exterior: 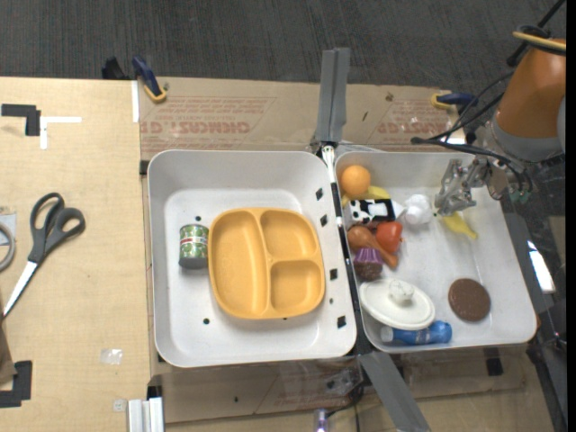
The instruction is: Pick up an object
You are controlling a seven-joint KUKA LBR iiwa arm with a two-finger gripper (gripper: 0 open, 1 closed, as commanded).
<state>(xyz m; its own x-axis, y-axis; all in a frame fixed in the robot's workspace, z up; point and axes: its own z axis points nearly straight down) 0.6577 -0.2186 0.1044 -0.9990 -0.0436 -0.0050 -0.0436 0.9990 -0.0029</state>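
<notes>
Camera view: hand [456, 190] is seen low in the right bin [504, 277], just above a yellow banana-like toy [461, 224], beside a white ball [417, 210]; finger opening cannot be told. Left bin [171, 268] w/ divided yellow plate [266, 263].

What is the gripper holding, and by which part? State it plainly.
It cannot be told. The gripper hangs over the right bin, just above a yellow piece, with nothing visibly in it.

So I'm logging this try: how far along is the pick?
Nothing looks picked yet. The pincer hangs low in the right bin, above the yellow banana-like piece and beside the white ball; no item visibly sits between its fingers. The orange, brown disc and blue bottle lie in place. Grasping and lifting remain.
</notes>
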